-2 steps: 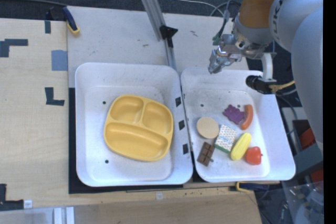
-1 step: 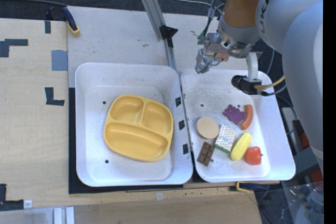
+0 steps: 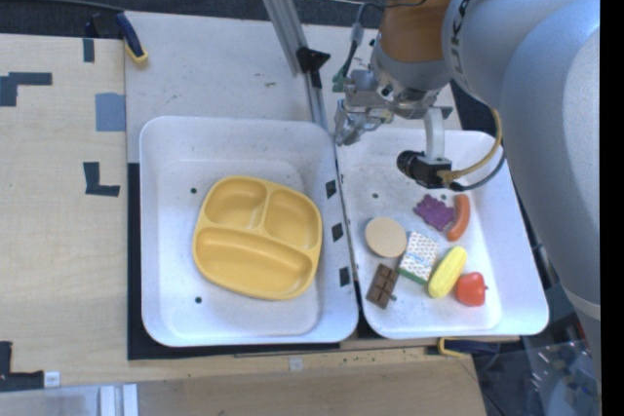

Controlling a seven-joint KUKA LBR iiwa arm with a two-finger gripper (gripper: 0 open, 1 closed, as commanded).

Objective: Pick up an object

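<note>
Seven toy foods lie at the frame's lower right in my right bin (image 3: pixel 507 312): tomato (image 3: pixel 471 288), corn (image 3: pixel 447 271), chocolate bar (image 3: pixel 382 285), cookie (image 3: pixel 385 237), grapes (image 3: pixel 434 211) (others adjoining). Farther up, the gripper (image 3: pixel 348 127) hovers at the bins' divider; grip state unclear.

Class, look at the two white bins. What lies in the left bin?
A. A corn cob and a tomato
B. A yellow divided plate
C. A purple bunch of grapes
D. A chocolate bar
B: the yellow divided plate lies alone in the left bin, while the toy foods sit in the right bin.
</note>
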